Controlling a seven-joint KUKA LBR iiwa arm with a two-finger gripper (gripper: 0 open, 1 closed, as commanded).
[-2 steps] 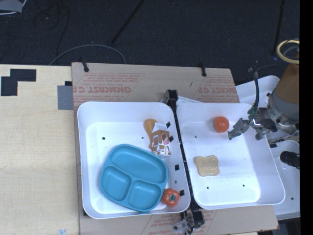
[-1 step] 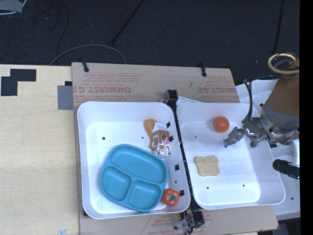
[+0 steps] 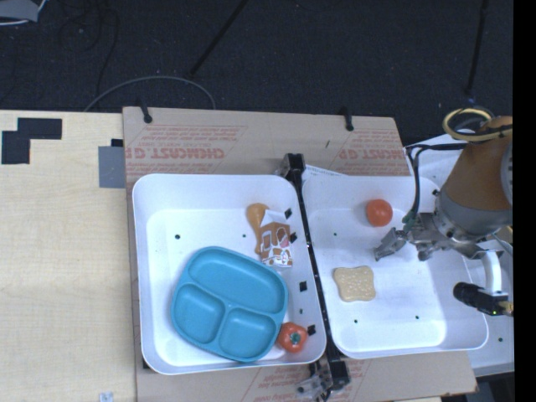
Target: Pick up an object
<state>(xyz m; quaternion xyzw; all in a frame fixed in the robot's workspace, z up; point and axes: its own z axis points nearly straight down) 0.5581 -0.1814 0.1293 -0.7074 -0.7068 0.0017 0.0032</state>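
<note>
The tool hangs over the right bin, between tomato and toast, likely choosing; its opening cannot be told.

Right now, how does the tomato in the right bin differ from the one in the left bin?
The right-bin tomato lies near its bin's far side, on bare floor, apart from the toast slice; the left-bin tomato sits at the near corner, against the blue divided plate. The right-bin tomato is plain red-orange; the left-bin tomato shows a green patch. The gripper is far closer to the right-bin tomato. Both are small, round and red.
</note>
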